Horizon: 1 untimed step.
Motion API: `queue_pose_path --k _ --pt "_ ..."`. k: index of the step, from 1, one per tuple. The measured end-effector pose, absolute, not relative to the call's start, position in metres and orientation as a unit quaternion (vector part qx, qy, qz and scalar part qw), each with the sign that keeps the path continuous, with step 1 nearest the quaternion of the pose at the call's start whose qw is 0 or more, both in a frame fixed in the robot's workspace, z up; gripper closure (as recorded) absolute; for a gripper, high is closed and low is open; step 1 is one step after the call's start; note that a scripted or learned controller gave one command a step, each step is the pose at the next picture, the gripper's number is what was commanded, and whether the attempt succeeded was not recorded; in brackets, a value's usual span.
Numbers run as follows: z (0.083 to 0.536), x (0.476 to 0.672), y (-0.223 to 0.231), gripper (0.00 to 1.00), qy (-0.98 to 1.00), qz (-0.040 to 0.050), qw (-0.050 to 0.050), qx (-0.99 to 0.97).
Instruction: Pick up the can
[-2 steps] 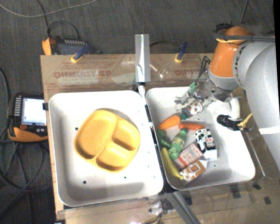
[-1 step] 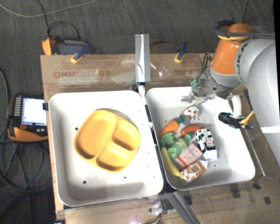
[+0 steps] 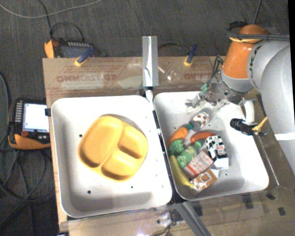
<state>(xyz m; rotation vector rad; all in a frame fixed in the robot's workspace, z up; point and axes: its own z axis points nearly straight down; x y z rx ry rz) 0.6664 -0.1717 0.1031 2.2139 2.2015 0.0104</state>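
Can (image 3: pixel 201 120) is seen lying tilted in the right bin (image 3: pixel 250 176), upper middle of that bin, at the top of the food pile. White body with red markings; label too small to be read. Just below-left of it an orange carrot (image 3: pixel 179 134) is seen, with a red pepper-like piece (image 3: pixel 204 135) just below. Further down: green broccoli (image 3: pixel 177 147), a black-and-white milk carton (image 3: pixel 216 146), a red packet (image 3: pixel 199 162), a yellow banana (image 3: pixel 177 171) along the left wall, an orange-brown box (image 3: pixel 205 179) at the bottom of the pile.

Hand (image 3: pixel 208 97) is positioned over the top edge of the right bin, above and slightly right of the can, apart from it. Nothing is seen between its parts. Open or clenched state cannot be told from this angle.

Left bin (image 3: pixel 72 194) is occupied by a yellow divided tray (image 3: pixel 113 147), lying flat near centre.
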Motion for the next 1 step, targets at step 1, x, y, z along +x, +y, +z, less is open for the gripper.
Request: queue_pose_path --k 1 --pt "0.0898 0.6490 -0.1531 0.00 0.676 0.0028 0.005 0.737"
